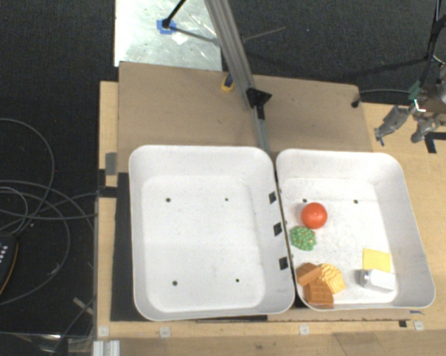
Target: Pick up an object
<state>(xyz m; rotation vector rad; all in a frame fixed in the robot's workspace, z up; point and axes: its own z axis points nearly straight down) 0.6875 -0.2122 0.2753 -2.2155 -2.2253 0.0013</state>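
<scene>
Bench (pixel 336 112) | jaws (pixel 407 124) spread wide, empty | above right bin (pixel 400 181)

One fixed camera, mounted above my bench, looking down at a slant. Far enough back to take in both white bins whole: left bin (pixel 198 231) centre-left of frame, right bin (pixel 399 211) centre-right. Bench edge (pixel 201 329) runs along the bottom; dark floor with loose cables (pixel 30 195) fills the left side and the top. A grey pole (pixel 236 52) slants down from top centre. My gripper (pixel 411 124) sits at the upper right edge of frame, beyond the right bin's far corner.
</scene>
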